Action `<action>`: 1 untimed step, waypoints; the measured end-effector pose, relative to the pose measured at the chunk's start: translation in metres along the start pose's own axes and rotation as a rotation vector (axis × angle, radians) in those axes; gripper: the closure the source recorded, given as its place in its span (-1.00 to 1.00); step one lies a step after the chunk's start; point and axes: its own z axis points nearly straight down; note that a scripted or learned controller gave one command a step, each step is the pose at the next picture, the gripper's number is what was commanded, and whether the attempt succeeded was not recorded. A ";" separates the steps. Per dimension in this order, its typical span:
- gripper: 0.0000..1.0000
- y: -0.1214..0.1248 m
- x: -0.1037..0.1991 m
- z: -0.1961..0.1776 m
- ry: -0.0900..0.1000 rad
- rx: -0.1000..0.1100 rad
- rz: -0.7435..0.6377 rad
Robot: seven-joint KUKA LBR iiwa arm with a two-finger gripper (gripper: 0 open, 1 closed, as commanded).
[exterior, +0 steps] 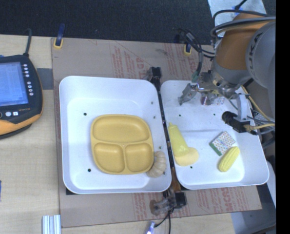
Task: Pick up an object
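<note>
The right bin (pixel 252 177) holds a pale yellow bottle-shaped object (pixel 181 145) along its left wall. Near its right side lie a small green-and-white patterned block (pixel 222 142) and a yellow corn cob (pixel 228 159). In the left bin (pixel 74 106) sits a yellow divided plate (pixel 121 144), with a beige lumpy object (pixel 158 165) at its lower right corner. My gripper (pixel 198 95) hangs over the far end of the right bin, open, with nothing between its fingers. It is well apart from all the objects.
A teach pendant with a lit screen (pixel 10 94) lies on the bench to the left of the bins. Both bins rest on a cardboard sheet (pixel 110 57). The arm's body and cables (pixel 242 48) crowd the far right corner.
</note>
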 end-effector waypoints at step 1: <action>-1.00 0.020 0.068 -0.037 0.001 -0.001 0.002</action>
